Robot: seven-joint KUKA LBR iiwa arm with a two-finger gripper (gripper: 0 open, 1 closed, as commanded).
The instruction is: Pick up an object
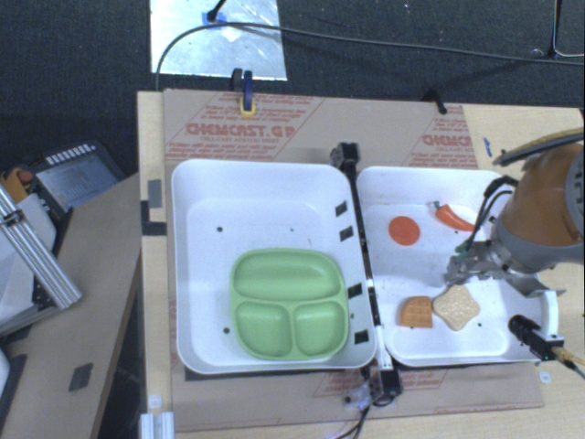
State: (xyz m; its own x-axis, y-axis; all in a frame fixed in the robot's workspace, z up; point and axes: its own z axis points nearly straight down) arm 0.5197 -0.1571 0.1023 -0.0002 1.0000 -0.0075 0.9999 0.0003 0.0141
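Note:
In the right bin (411, 350) lie a red-orange disc (404, 230), an orange carrot-like piece (451, 215), a brown waffle-like square (416, 313) and a pale cracker-like piece (456, 308). My gripper (462, 270) reaches in from the right and hangs just above the pale piece, close to its top edge. I cannot make out the state of the gripper, and nothing shows as held.
The left bin (196, 199) holds a green divided plate (287, 302). A black divider clip strip (358, 245) runs between the bins. Cardboard (274, 126) lies under both bins. A cable and a metal sheet (219, 21) sit beyond the bench's far edge.

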